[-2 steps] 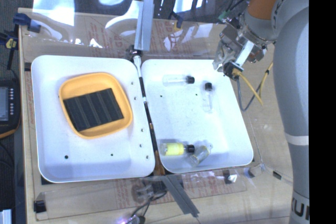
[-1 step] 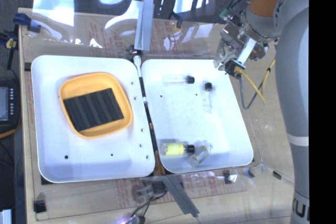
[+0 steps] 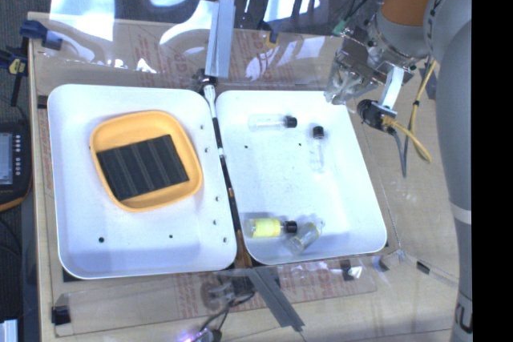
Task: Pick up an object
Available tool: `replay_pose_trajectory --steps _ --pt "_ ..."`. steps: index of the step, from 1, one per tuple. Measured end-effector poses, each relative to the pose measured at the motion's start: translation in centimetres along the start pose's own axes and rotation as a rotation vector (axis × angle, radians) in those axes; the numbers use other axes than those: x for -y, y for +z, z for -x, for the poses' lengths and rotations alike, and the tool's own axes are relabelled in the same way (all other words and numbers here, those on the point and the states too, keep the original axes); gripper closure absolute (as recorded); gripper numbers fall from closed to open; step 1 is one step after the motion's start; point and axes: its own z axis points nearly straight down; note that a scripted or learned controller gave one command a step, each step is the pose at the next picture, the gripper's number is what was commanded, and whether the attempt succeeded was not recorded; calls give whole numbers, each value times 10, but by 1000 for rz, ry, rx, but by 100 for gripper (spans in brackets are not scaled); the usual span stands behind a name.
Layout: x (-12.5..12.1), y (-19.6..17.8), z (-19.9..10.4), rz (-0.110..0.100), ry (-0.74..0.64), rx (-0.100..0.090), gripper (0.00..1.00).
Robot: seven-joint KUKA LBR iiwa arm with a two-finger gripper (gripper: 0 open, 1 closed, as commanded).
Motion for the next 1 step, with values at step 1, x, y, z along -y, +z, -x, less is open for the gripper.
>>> replay_pose_trajectory --steps 1 --pt "-10 4 -16 3 563 -2 100"
